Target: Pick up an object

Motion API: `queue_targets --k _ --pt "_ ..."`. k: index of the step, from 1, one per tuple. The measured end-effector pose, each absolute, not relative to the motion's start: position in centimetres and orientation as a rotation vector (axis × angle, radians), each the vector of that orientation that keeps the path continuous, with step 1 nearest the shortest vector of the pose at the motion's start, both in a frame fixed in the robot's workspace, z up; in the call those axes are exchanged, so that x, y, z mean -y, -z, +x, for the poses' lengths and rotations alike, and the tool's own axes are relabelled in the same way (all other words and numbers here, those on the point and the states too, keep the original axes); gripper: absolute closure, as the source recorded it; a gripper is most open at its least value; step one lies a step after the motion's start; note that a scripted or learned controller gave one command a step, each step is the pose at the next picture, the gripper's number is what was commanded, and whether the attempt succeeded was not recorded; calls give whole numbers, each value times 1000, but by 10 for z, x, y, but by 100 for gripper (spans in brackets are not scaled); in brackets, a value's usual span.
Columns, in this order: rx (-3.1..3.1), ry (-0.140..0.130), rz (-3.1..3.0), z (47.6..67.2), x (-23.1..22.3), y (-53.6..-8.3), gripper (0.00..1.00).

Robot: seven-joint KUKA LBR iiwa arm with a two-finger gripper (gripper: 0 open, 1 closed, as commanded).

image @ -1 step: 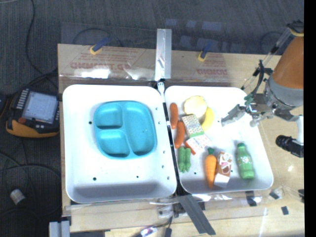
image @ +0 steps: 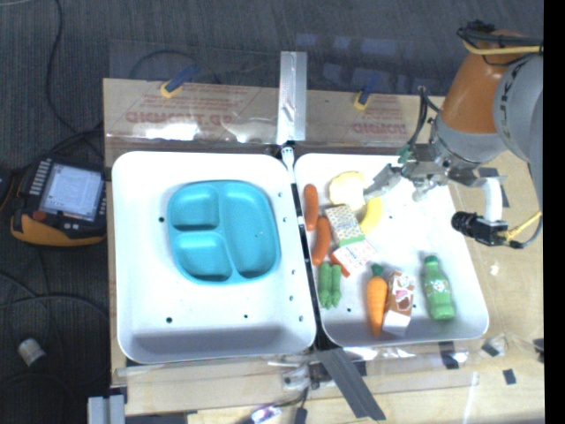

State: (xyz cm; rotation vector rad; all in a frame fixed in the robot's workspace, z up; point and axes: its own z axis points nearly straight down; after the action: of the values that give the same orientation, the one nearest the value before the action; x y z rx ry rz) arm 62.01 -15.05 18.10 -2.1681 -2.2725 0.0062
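Upper right of frame: grey arm w/ orange band leans in over the right bin [image: 459,263], gripper [image: 399,173] hanging above that bin's upper part, nothing seen betw. the tips; whether the pincer is open or closed — can't tell at this res. Candidates for the pick all sit in the right bin, crowded toward its left wall: orange sausage-like piece [image: 310,203] along the divider, pale round item [image: 346,185] just left of the gripper, banana [image: 372,213] below it, small printed box [image: 344,223], green beans [image: 328,283], carrot [image: 377,295], juice carton [image: 401,300], green bottle [image: 437,287] nearer lower right, standing apart from the rest. Left bin [image: 141,263] holds a blue divided plate [image: 222,230], prob. not a target here. Judgement: gripper sits nearest pale item + banana, so likely lining up on one of those; pick not yet made. Risk: items touch/overlap near the box, a descent could nudge neighbours; the bottle looks the cleaner grab.
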Motion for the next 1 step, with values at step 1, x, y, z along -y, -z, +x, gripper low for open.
queue_targets --k 1 --pt "2274 20 -2194 630 145 -105 0"
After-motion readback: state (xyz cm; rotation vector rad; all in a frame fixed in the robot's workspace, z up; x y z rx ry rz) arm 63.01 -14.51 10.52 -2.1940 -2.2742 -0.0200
